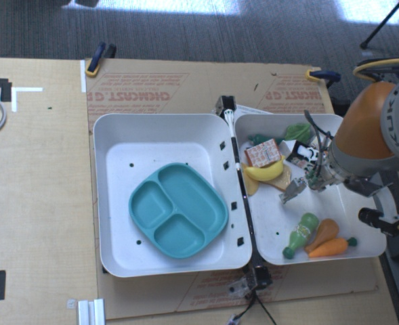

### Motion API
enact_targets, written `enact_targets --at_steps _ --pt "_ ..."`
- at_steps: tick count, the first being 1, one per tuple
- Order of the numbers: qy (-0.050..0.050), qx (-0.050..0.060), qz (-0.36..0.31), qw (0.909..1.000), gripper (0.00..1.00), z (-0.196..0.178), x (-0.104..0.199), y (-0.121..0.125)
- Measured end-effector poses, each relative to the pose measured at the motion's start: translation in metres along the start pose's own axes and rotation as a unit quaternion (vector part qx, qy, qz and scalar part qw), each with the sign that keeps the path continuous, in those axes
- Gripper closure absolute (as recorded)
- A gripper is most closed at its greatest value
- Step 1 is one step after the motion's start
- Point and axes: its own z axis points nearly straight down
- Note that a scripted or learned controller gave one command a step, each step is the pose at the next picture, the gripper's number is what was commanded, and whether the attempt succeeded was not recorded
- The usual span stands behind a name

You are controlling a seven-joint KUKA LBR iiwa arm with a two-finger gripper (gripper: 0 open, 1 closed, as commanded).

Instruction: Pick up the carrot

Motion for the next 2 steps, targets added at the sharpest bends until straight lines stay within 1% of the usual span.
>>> enact_targets --at_steps 1,2 --pt "0.000 -0.001 -0.035 0.9994 0.00 -0.0003 -0.0145 -0.0715" --pt "-0.002 -0.002 -0.034 0.9994 1.00 -0.0101 -0.0152 -0.0704"
